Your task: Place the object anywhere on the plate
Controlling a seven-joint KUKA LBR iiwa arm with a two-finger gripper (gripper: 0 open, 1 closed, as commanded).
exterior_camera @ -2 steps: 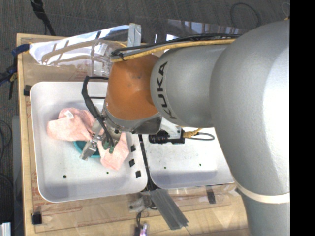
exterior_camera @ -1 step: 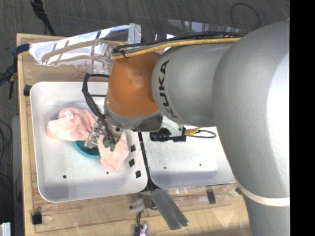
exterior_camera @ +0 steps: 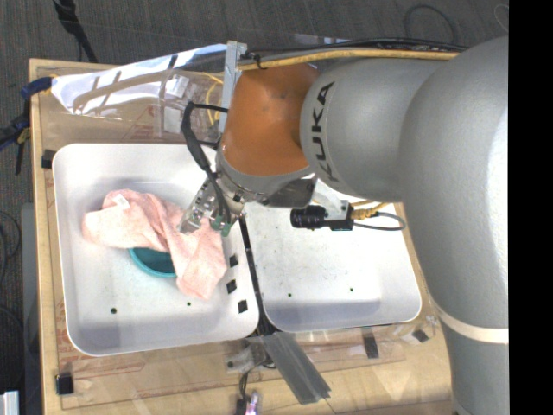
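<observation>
While the claw [exterior_camera: 206, 217] hangs over the left bin [exterior_camera: 95, 318], whether it is spread or pinching cannot be told. Directly beneath and left of it, a pink cloth [exterior_camera: 160, 232] drapes over the teal plate [exterior_camera: 151, 262].

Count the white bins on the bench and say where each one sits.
2. The left bin holds a pink cloth over a teal plate; the right bin sits beside it, partly under the arm.

Grey arm [exterior_camera: 415, 137] reaches in from right, orange band [exterior_camera: 268, 119] above wrist, gripper [exterior_camera: 206, 216] angled down-left at mid-scene, low over the left side; finger state unreadable.
</observation>
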